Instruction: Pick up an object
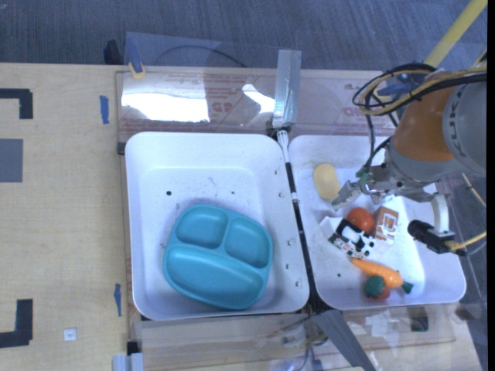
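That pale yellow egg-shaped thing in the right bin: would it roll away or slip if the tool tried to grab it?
The pale yellow egg-shaped thing looks smooth and rounded, so it may well slip from a pinch or roll when nudged. It lies on the right bin's flat floor near the dividing wall, which might stop it. It appears solid rather than floppy, though that is a guess.

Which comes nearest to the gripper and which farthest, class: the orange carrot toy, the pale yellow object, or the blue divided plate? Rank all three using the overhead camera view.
Measured from the gripper in the right bin:
1. Pale yellow object, right bin, just beside the gripper on its left-bin side.
2. Orange carrot toy, right bin, near the front edge.
3. Blue divided plate, in the left bin, clearly farthest.
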Motion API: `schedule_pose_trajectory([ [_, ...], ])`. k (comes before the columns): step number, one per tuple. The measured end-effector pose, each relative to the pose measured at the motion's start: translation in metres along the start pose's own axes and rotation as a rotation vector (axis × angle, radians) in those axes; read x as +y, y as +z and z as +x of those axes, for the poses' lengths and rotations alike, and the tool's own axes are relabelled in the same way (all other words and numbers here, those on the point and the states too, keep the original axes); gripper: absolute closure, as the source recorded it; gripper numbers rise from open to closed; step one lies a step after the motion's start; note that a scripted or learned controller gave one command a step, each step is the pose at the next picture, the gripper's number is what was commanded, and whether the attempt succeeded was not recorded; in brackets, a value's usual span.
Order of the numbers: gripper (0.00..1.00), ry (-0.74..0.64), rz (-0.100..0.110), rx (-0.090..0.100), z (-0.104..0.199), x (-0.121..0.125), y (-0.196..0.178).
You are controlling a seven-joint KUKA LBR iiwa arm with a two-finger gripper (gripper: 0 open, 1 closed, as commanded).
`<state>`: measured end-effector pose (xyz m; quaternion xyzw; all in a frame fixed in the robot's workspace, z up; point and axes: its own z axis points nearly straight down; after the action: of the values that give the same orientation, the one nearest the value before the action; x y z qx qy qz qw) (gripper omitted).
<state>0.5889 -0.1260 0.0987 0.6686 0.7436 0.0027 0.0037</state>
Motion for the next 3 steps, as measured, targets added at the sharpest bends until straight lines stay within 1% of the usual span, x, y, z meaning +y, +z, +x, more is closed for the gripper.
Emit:
schedule_pose_trajectory([
  [1,1.00,0.001,-0.004,-0.001,0.000,0.001,-0.011],
  [2,0.00,0.000,-0.003,-0.001,0.000,0.001,-0.010],
  [3,0.00,0.044,0.006,0.002,-0.027,-0.027,0.011],
])
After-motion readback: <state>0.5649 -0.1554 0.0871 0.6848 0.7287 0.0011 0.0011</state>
